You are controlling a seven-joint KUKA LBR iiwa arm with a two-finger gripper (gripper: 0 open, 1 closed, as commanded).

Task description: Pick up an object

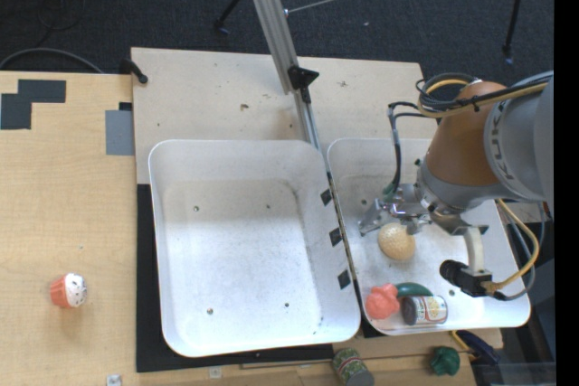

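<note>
In the right bin (pixel 507 314) lies a round tan ball (pixel 396 242), near the middle. At the bin's front edge sit a pink-red lump (pixel 383 302), a small dark jar with a yellowish label (pixel 424 310) lying on its side, and a dark green piece (pixel 415 288) just behind them. My gripper (pixel 387 212) hangs at the ball's upper left, close over it, with the grey arm and its orange band (pixel 461 145) behind it to the right. Nothing is visibly held.
The left bin (pixel 235 240) is next to the right one, with black clips on the shared wall. A slanted aluminium post (pixel 276 23) rises behind the bins. Outside lie a red-white toy (pixel 69 291) at far left, a dark can (pixel 349 366) and a green object (pixel 443 361).
</note>
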